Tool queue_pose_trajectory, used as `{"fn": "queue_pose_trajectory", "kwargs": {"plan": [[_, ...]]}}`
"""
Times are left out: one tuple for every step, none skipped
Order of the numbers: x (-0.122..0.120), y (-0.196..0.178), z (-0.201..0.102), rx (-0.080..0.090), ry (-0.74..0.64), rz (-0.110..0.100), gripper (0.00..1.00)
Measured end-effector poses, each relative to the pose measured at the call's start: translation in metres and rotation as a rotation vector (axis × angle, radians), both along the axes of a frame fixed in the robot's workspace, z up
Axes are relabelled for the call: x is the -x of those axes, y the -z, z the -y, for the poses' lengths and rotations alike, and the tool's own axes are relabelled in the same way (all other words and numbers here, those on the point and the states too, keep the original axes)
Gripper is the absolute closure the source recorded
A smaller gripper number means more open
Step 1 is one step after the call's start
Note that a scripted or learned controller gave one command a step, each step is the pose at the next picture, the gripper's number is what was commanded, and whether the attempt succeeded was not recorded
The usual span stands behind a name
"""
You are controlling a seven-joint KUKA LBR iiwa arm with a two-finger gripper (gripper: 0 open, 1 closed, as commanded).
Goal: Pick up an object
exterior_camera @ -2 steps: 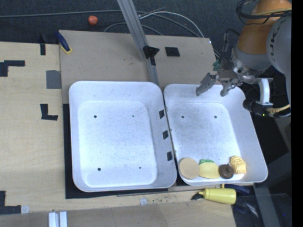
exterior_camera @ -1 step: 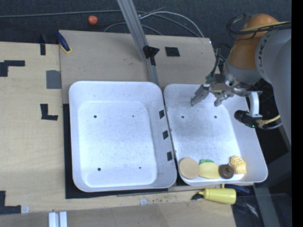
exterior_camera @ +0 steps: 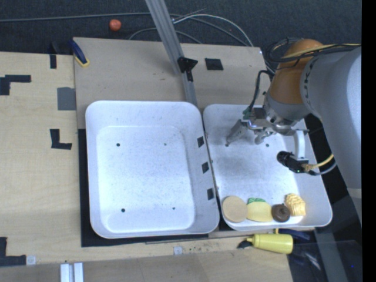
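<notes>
Pale wooden desk [exterior_camera: 141,69] fills the scene, patched with dark tape marks, and on it sit two shallow white bins side by side. From the right the grey arm [exterior_camera: 338,93] with its orange band reaches over the right bin [exterior_camera: 247,169]; the left bin [exterior_camera: 144,169] lies wide and bare of anything to grasp. To my eye the job is at its approach stage — nothing is lifted yet. The pincer [exterior_camera: 244,131] hangs over the upper half of the right bin, and its dark fingers seem splayed apart with nothing between them, though they are small and hard to read. What it could take is gathered along that bin's near rim, well apart from the pincer: a round tan disc [exterior_camera: 234,208], a pale yellow piece with green behind it [exterior_camera: 257,210], a small dark ring [exterior_camera: 281,213] and a yellow ridged piece [exterior_camera: 295,204], packed almost touching. The next move, I judge, calls for travelling toward that row and descending on one piece without nudging its neighbours — the rim right behind them leaves little margin, while the bin's middle is open floor.
</notes>
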State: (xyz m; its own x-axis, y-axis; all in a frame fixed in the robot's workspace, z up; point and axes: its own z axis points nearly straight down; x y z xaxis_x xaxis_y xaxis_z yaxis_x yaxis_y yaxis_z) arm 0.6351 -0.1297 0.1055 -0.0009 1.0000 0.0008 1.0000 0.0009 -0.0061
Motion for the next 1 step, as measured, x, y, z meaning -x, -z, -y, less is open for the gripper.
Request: {"fn": "queue_pose_trajectory", "kwargs": {"plan": [[-0.0001,0.0169,-0.0005,0.001,0.0,0.006,0.0]]}}
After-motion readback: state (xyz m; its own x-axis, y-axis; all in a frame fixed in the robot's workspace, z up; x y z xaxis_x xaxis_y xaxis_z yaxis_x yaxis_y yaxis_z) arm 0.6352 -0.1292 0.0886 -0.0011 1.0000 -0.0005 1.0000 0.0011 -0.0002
